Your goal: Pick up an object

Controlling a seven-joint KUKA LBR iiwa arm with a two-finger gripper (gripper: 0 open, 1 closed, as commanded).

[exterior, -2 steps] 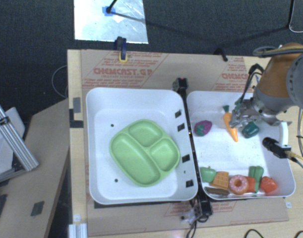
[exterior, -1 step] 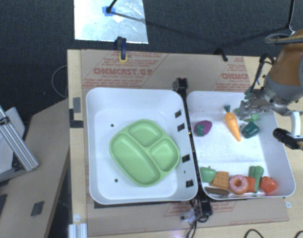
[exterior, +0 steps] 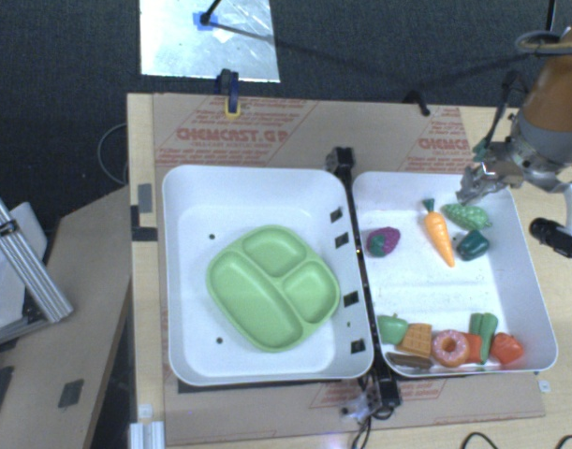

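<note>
The gripper point(exterior: 476, 181) – grip state unreadable from here – hangs at the right bin's point(exterior: 524, 283) far edge just above the green toy point(exterior: 467, 216), and could nudge the touching carrot point(exterior: 440, 238) instead.

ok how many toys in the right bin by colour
orange: 3, carrot, waffle, tomato
green: 4, leafy piece, dark piece, apple, pepper
purple: 1
pink: 1, donut
total: 9
</note>
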